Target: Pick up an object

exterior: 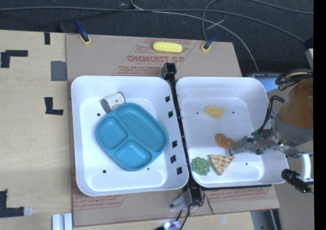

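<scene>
The right bin (254, 88) holds a yellow cheese wedge (214, 112), a brown pretzel-like ring (223, 140), a pizza slice (220, 162) and a green bumpy cluster (200, 165). My gripper (234, 149) comes in low from the right. Its tip sits just right of the brown ring and just above the pizza slice. Nothing is visibly lifted. The grey arm with its orange band (298, 111) stands over the bin's right rim.
The left bin (81, 122) carries a blue divided plate (131, 135) and a small white cup (113, 102) lying on its side. A yellow corn-like piece (167, 47) rests on the cardboard behind the bins, between two clamps (84, 35). Cables trail across the back.
</scene>
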### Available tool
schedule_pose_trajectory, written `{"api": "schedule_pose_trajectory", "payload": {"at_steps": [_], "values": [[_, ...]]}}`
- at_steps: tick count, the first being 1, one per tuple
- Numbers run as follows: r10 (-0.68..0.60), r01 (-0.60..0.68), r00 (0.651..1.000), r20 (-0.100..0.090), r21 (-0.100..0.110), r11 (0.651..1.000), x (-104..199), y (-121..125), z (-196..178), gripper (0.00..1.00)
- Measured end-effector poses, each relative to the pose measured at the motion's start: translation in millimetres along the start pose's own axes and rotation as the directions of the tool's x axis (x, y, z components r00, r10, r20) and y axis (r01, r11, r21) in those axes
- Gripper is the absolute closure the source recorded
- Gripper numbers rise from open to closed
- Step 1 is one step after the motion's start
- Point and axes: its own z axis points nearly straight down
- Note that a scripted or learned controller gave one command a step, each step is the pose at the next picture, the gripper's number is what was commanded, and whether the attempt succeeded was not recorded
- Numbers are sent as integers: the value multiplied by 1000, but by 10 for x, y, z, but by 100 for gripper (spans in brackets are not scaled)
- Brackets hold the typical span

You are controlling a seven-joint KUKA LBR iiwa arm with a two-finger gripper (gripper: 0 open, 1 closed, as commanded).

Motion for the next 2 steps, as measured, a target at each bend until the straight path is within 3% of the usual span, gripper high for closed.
{"api": "schedule_pose_trajectory", "payload": {"at_steps": [1, 2], "values": [[-2, 2, 1000, 3, -7, 1000, 1, 9, 110, 0], [-1, 2, 1000, 6, -11, 1000, -8, 17, -1, 100]]}}
